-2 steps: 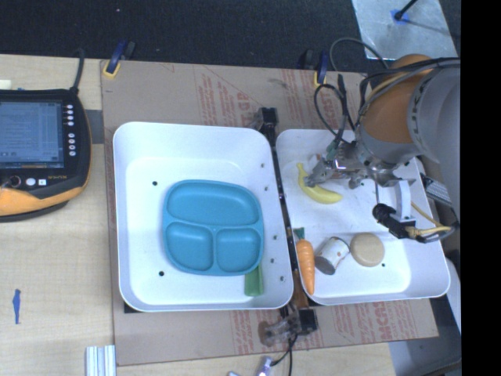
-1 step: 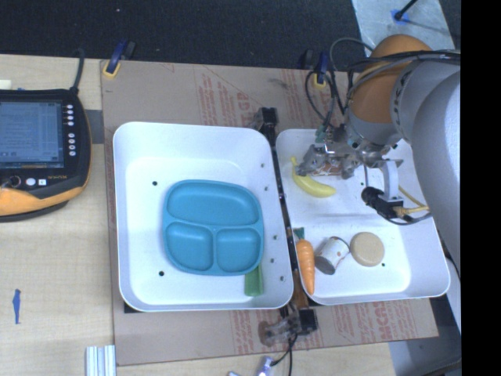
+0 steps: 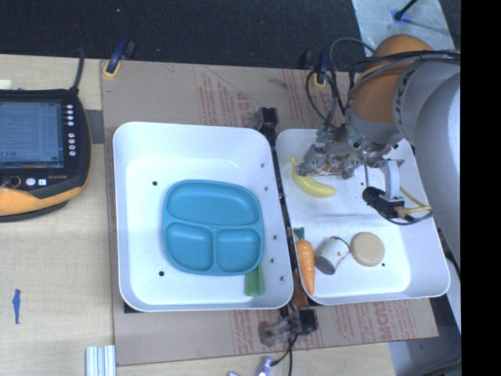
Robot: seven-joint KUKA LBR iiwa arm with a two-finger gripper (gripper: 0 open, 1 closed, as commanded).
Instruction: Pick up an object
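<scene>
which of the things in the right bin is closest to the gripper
The yellow banana. It lies right below the gripper, while the carrot, the tin cup and the tan disc lie along the bin's near side.

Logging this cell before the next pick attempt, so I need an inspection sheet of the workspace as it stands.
Surface: bench bearing two white bins, left bin, right bin.
Job's things: banana, carrot, metal cup, tan disc in right bin; blue divided plate, green piece in left.
Clutter: nothing seen.
Grippers: gripper low above the banana.
Cables: black loops beside the wrist.
Surroundings: teach pendant at left.
</scene>
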